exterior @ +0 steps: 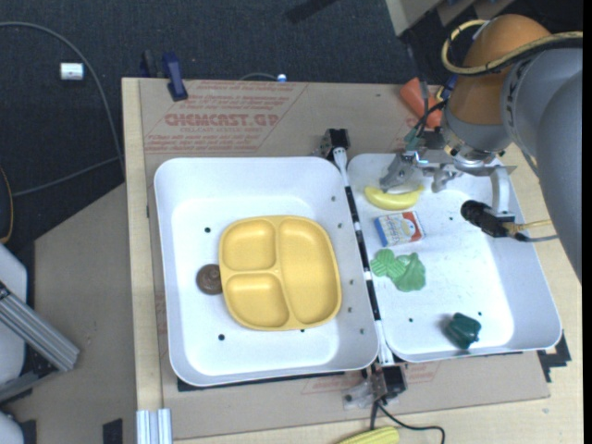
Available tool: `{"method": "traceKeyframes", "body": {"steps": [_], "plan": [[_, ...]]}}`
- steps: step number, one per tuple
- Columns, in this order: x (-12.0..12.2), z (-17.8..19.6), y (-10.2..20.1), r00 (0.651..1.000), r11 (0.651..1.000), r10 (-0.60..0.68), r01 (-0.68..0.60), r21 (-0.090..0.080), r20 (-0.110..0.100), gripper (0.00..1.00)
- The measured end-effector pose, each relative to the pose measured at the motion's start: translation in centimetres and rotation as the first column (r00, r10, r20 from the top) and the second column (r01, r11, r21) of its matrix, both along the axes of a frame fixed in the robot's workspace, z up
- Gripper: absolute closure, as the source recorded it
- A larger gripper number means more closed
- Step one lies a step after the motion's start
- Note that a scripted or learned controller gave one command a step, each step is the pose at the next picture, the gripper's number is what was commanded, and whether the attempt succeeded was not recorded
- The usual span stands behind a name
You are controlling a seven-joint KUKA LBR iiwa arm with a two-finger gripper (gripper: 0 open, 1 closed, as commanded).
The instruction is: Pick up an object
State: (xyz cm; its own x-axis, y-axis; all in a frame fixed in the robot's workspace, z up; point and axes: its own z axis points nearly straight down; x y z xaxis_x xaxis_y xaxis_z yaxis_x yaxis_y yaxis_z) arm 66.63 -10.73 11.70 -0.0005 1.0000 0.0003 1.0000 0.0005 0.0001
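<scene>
claw [404, 176] at 12 o'clock of the right bin [518, 276], fingers spread just above the banana [392, 197], not pinching it. risk: banana lies against the bin wall; a closing finger may strike the wall or skid off the curved fruit.

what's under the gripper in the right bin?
The gripper hangs over the far end of the right bin, right above a yellow banana. It covers the banana's far edge; contact can't be judged.
</scene>
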Motion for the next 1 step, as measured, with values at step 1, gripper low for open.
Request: {"method": "traceKeyframes", "body": {"steps": [1], "plan": [[-1.10,-3.23,1.25,1.000,1.000,0.000,0.000,0.000,-0.002,0.00]]}}
